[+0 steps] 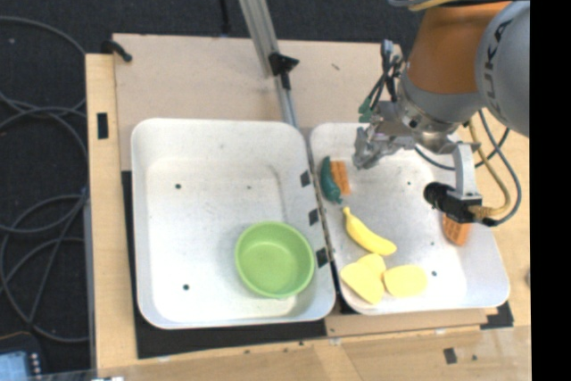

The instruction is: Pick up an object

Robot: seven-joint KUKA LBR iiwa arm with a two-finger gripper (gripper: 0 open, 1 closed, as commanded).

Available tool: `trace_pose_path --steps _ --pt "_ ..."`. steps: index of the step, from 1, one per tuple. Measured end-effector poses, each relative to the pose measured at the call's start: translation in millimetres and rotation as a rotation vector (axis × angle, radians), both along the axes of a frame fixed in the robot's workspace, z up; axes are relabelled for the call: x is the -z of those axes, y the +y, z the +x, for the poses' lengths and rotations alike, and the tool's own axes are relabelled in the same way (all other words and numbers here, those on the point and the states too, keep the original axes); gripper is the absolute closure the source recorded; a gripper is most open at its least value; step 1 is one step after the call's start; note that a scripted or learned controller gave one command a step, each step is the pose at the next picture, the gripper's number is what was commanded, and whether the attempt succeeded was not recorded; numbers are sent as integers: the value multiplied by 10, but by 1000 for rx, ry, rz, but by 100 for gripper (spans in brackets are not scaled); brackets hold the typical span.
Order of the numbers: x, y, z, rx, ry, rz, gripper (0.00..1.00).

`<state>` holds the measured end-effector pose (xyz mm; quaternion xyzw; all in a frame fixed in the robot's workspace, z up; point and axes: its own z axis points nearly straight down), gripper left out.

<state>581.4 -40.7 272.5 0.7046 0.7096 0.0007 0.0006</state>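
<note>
Nearest the camera, you had two yellow pieces and a banana lying in the right bin, with a green bowl in the left bin. Farther back, a teal and orange object sat by the divider. Your gripper hovered just beside it, carrying nothing visible; how its jaws stood could not be told, so the pick looked not yet done.

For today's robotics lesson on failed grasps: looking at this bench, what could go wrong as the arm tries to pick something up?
1. The teal and orange toy lies against the left wall of the right white bin, so a finger may hit the wall.
2. The yellow plastic banana and two flat yellow pieces lie close together; a grasp could nudge neighbours.
3. The two-finger gripper hangs near the toy and may push it aside.
</note>
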Motion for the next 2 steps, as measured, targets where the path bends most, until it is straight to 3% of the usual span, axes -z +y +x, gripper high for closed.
trace_pose_path --steps 2 --pt "85 1014 5 0 4 0 100"
